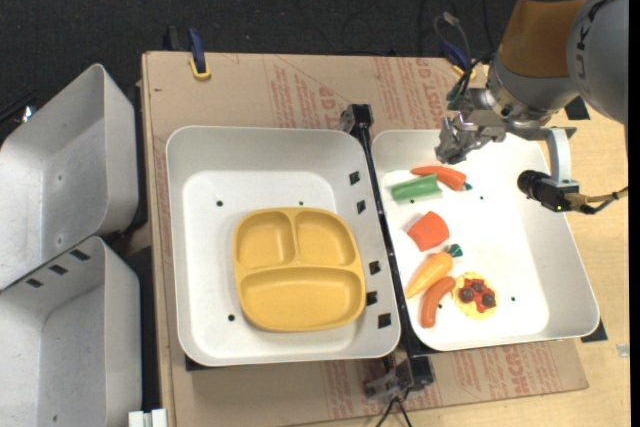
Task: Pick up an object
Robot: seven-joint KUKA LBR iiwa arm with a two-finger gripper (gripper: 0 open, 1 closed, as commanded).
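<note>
Grey arm w/ orange band comes in from the right, gripper [452,147] hanging over the far-left part of the right shallow white bin [560,320]. Can't tell if the jaws are open or closed, too dark and small from this angle. Nothing visibly held.

Pickable stuff is all in the right bin, left half:
- long red-orange plastic toy veg [443,176], just below the gripper, nearest to it
- green plastic toy veg [414,187], touching or just beside the red-orange one, on its left
- orange-red wedge-shaped toy piece [428,230], mid bin, apart from the top pair
- orange toy carrot w/ green tip [432,269], below the wedge
- red toy sausage [436,301], lying slantwise, touching the carrot
- small flat yellow round toy w/ red bits on top [476,295], just right of the sausage

Left shallow white bin [182,155] holds a yellow plastic 3-compartment plate [298,268], approx centred, flat. Both bins sit side by side on the brown board desk [280,85].
</note>
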